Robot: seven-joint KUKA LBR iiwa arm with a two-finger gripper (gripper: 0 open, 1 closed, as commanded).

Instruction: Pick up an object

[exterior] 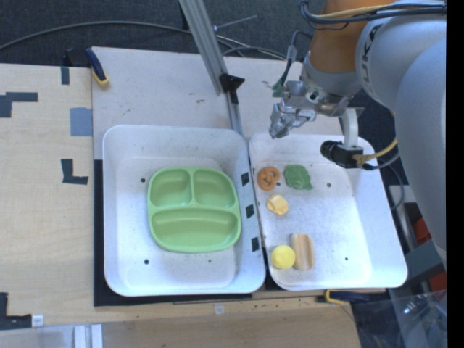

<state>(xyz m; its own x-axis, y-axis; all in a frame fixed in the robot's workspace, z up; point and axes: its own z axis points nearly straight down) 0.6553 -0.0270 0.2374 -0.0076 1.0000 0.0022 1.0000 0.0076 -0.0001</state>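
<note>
big grey arm with the orange band (362,20) leans in from the right. two shallow white bins: the left bin (123,194) has a light green divided plastic plate (193,209) in it, and the right bin (362,223) holds the small stuff: a green leafy toy piece (298,177), a tan hot dog toy (302,251), a round yellow toy (283,257), a pale yellow chunk (278,206) and an orange pretzel-looking piece (268,177). the gripper (280,128) hangs over that bin's far left corner, nothing between its tips. can't tell how it's set.
</note>
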